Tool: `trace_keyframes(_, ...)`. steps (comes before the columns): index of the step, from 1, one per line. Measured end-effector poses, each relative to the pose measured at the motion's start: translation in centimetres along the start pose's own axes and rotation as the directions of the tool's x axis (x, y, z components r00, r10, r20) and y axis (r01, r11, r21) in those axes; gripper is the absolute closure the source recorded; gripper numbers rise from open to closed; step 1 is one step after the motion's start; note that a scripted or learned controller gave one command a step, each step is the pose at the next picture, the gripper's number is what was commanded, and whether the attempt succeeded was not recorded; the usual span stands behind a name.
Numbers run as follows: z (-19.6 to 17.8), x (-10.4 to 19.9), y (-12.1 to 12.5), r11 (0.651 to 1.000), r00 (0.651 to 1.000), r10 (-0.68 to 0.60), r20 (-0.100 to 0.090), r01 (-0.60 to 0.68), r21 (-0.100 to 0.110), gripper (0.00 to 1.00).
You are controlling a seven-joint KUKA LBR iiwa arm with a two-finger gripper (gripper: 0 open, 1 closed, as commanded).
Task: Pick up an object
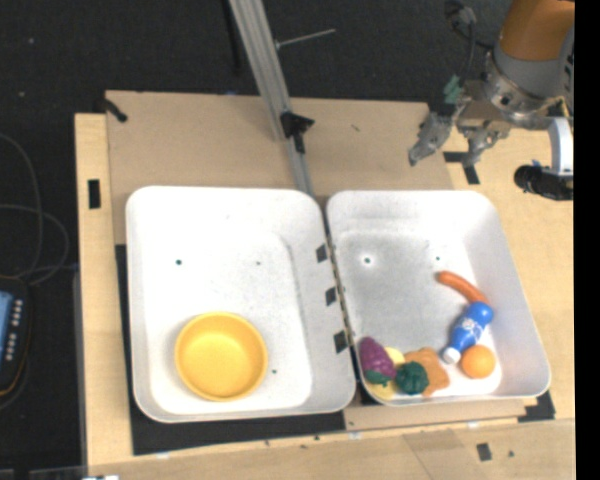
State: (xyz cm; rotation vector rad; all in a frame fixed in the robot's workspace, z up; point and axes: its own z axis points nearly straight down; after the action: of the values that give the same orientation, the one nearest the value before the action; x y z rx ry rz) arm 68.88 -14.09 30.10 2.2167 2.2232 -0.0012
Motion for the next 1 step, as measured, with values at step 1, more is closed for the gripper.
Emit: trace_keyframes(1,-0.01,-0.04,-0.01,1.000,1.000,0.000,0.001,0.000,0.000,0.00)
